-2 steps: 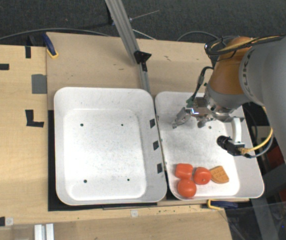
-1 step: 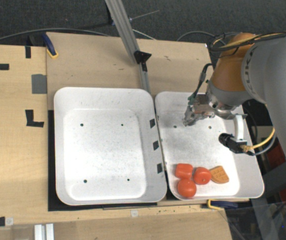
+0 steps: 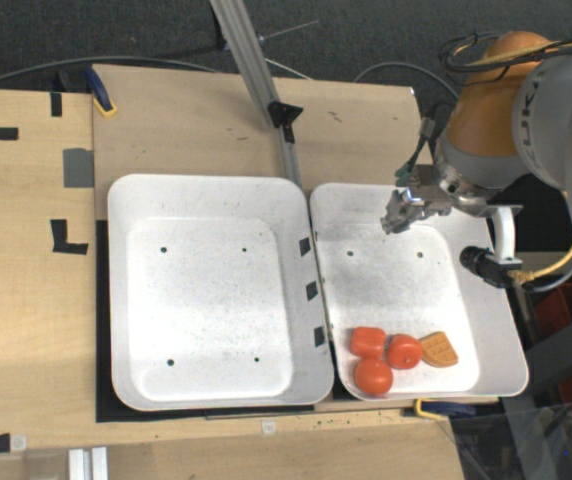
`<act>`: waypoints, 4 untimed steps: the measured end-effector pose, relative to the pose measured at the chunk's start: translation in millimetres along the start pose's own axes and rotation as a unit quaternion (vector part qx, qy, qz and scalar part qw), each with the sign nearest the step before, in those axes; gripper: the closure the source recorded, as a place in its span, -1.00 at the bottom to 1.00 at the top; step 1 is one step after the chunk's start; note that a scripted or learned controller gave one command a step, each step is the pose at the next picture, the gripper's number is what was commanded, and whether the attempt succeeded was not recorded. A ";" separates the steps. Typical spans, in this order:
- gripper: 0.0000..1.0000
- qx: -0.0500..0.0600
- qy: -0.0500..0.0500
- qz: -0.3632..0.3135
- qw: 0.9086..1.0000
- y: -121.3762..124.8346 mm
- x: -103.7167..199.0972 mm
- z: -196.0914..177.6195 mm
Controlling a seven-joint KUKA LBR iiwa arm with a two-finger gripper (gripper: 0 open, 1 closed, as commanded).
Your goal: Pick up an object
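Objects — 3 red round pieces (image 3: 385, 357) and 1 orange wedge (image 3: 439, 349) — are sitting clustered in the near corner of the right bin (image 3: 486, 363). Gripper (image 3: 402, 211) is hanging over that bin's far end, well apart from them — carrying nothing; finger spread I cannot tell. Left bin (image 3: 126, 268) is lying alongside.

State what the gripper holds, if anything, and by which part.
Nothing is seen held. The gripper hangs over the right bin, far from the red pieces at its near end.
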State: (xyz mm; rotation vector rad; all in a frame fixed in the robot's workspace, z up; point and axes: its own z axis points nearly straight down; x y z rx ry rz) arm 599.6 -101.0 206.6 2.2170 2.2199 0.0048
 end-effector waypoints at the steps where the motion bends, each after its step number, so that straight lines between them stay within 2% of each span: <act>1: 1.00 0.002 0.000 0.000 1.000 0.5 0.4 -17.4; 2: 1.00 0.003 0.001 -0.003 1.000 10.0 52.5 -27.8; 3: 1.00 0.004 0.001 -0.002 1.000 11.4 104.3 -16.5; 4: 1.00 0.003 0.001 -0.003 1.000 25.2 160.9 -9.5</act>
